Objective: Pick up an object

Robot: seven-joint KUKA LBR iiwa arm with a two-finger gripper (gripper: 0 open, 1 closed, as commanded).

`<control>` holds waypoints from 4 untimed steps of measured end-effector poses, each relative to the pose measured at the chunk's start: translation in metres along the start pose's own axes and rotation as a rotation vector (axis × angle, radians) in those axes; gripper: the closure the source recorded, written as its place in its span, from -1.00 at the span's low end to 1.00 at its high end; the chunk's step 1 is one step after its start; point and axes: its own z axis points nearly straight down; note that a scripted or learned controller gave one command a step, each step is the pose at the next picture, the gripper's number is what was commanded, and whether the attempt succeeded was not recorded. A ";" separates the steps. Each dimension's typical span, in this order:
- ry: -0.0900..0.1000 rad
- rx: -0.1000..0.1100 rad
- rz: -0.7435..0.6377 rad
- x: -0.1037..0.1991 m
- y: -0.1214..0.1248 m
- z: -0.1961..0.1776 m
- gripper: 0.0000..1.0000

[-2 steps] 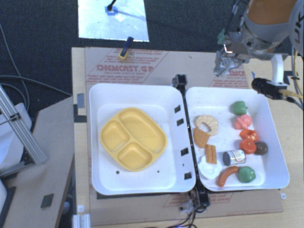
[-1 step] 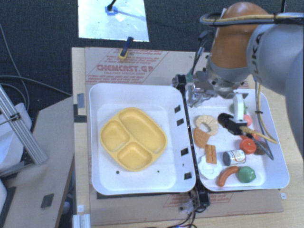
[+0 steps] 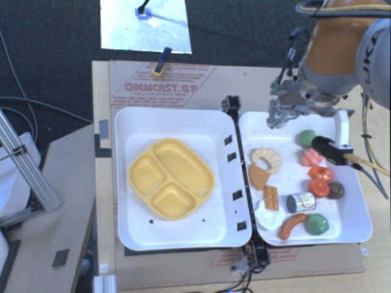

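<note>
My fingers hang over the far left corner of the right bin, just above its bare white floor, and from this slant I cannot tell whether they are apart or together; nothing shows between them. The things I could take all lie nearer the camera in that bin: a ring-shaped pastry closest to me, a brown slice and a wafer below it, a small can on its side, a sausage, green pieces and red ones toward the right. The left bin holds a yellow divided tray.

My worry is that I am poised over empty floor; if I go straight down here I judge I will close on nothing. Moving toward the pastry, I could clip the divider between the bins. The pile is crowded too: the can may roll, and a neighbour may be nudged aside or pinched along with my target.
</note>
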 end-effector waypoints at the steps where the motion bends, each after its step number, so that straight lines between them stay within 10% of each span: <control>1: 0.000 -0.004 0.000 -0.031 -0.022 -0.067 1.00; 2: -0.003 -0.005 0.001 -0.085 -0.041 -0.139 1.00; 3: 0.004 0.011 -0.011 -0.016 -0.067 -0.062 1.00; 4: -0.002 -0.017 -0.001 -0.059 -0.087 -0.255 1.00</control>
